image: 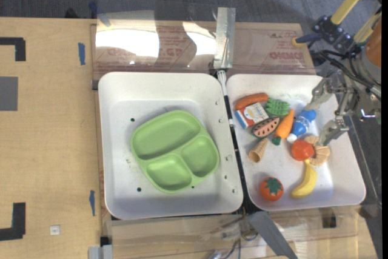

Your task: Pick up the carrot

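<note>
The carrot [285,124] is a small orange cone lying at a slant in the right bin [351,191], among other toy foods, with a leafy green piece [277,107] at its upper end. My gripper [330,111] hangs over the right side of that bin, to the right of the carrot and apart from it. Its metal fingers [319,90] are spread open with nothing between them. A blue bottle [303,123] lies between the carrot and the gripper.
Around the carrot lie a sausage [251,99], a watermelon slice [265,127], an ice cream cone [258,149], a red-orange ball [301,150], a banana [306,181] and a tomato [271,188]. The left bin [115,100] holds a green divided plate [176,150].
</note>
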You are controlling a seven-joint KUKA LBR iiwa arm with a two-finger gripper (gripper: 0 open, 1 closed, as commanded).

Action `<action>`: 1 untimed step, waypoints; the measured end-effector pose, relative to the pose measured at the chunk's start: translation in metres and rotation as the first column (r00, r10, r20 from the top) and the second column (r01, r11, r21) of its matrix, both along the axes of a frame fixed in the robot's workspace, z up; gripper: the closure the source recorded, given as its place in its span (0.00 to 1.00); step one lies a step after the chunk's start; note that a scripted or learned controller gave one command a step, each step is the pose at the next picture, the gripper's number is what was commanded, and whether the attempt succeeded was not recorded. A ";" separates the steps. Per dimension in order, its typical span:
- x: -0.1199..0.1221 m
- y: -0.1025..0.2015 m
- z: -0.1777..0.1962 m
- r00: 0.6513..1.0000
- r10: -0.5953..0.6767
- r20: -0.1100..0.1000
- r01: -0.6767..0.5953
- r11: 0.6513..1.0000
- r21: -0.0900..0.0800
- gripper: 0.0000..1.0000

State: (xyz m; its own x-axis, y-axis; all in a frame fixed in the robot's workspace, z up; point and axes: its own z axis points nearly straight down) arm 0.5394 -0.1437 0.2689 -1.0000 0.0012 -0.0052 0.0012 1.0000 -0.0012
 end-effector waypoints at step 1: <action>0.031 0.007 -0.119 0.992 0.126 -0.012 -0.126 0.992 0.006 0.00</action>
State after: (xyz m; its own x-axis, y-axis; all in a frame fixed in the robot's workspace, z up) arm 0.5700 -0.1363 0.1503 -0.9921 -0.1251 0.0071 -0.1251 0.9921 0.0045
